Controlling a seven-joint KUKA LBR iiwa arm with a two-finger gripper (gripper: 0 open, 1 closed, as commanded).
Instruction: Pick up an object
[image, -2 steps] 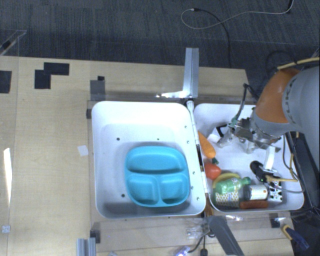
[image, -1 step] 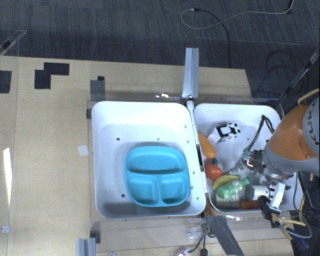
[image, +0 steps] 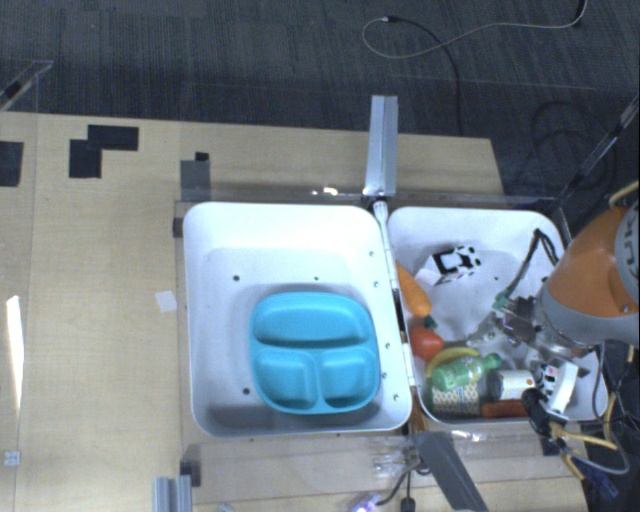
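The right bin holds a heap of small things along its left and front sides. An orange carrot lies against the left wall, with a red tomato just below it. A yellow banana curves over a green bottle whose white end points right. A red-brown piece lies at the front wall. My gripper hangs low in the bin's right half, just up and right of the bottle and banana, under the orange-banded wrist. I see nothing held in it.
The left bin holds a blue divided tray. A white card with black marks lies at the back of the right bin. A metal post stands behind the wall between the bins. Cables trail by the arm at the right.
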